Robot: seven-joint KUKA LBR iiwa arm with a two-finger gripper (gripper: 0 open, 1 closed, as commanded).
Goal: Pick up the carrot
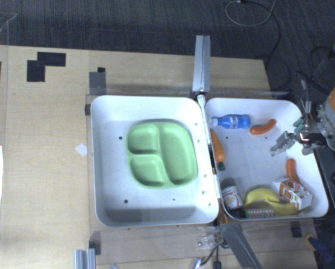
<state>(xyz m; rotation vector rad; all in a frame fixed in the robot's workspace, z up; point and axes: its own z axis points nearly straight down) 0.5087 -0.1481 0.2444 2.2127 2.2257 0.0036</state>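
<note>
Two bins sit on the worktop (44, 150). Carrot (217, 148) lies along the right bin's (251, 150) left wall, below a bottle (231, 121). Jaws (291, 139) hover apart and empty over the bin's right side.

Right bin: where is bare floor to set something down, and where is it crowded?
Bare floor in the right bin: its middle, between carrot, sausage, gripper and banana. Crowded: the near edge, with can, banana and carton.
</note>
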